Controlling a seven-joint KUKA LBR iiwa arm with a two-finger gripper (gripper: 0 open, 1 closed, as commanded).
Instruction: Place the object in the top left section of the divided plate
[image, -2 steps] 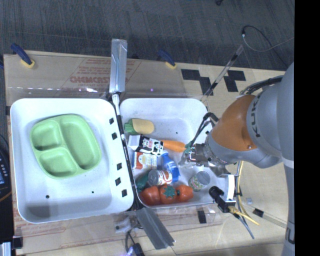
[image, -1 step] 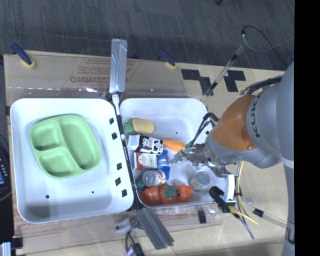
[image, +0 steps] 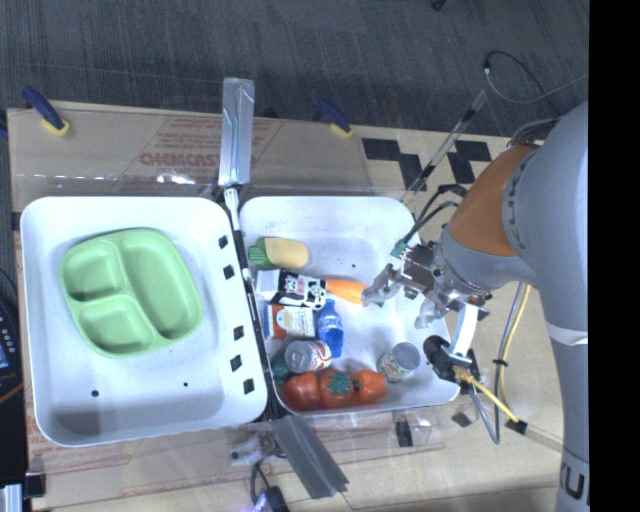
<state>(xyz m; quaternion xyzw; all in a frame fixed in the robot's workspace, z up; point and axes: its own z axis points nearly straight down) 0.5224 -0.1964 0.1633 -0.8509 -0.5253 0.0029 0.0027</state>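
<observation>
The green divided plate (image: 130, 290) lies in the left bin (image: 50, 400); its top left section (image: 92, 268) holds nothing. My gripper (image: 403, 303) hangs over the right part of the right bin (image: 340, 215), open, with bare bin floor between its fingers. An orange carrot (image: 346, 291) lies just left of the gripper. A small can (image: 400, 361) stands just below it. Further left are a yellow corn piece (image: 281, 251), a black and white carton (image: 301, 288) and a juice box (image: 293, 320).
A blue bottle (image: 331, 333), a tin can (image: 307, 355) and red tomatoes (image: 337, 388) crowd the right bin's lower left. A metal divider (image: 237, 130) runs between the bins. Cables (image: 490, 390) hang by the arm at the right.
</observation>
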